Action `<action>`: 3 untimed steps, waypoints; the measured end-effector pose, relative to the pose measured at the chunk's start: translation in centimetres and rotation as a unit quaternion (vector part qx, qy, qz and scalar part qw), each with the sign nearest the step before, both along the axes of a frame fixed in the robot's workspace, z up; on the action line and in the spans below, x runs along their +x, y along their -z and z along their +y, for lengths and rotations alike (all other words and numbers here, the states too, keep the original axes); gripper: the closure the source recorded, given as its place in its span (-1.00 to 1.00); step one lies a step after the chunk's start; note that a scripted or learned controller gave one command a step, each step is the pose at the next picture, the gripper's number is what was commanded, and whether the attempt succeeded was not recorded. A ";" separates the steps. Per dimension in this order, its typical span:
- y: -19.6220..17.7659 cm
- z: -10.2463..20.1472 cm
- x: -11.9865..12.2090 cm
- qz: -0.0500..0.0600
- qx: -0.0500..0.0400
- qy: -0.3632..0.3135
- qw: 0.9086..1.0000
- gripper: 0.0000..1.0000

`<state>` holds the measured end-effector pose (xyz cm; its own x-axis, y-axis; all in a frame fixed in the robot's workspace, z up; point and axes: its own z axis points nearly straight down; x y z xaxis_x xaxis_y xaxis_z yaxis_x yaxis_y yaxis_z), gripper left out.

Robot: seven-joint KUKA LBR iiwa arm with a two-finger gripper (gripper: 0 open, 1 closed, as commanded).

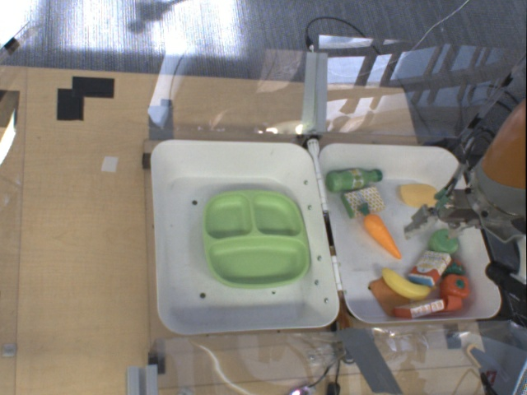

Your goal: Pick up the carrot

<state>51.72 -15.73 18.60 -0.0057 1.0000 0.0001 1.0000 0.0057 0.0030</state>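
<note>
Meanwhile, the carrot [382, 234] lies in the right bin [486, 307], below a green bottle [353, 178]; the pincer [427, 218], fingers spread and empty, hovers just right of it.

The arm [504, 164] reaches in from the right edge of the camera view, its orange band showing at the upper right and grey wrist parts below it. The wrist lies roughly level, pointing left. The gripper [420, 219] sits at its end, aimed left and slightly downward, with two dark, thin fingers [414, 222] spread apart into a narrow fork. Nothing sits between them. Thin cables run along the wrist behind the gripper.
</note>
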 end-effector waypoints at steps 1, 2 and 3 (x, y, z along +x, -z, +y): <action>9.6 6.1 3.6 -0.006 0.000 0.062 0.998 -1.00; 8.4 6.3 3.8 -0.009 0.001 0.062 0.998 1.00; 0.1 8.2 5.6 0.000 0.001 0.285 0.958 1.00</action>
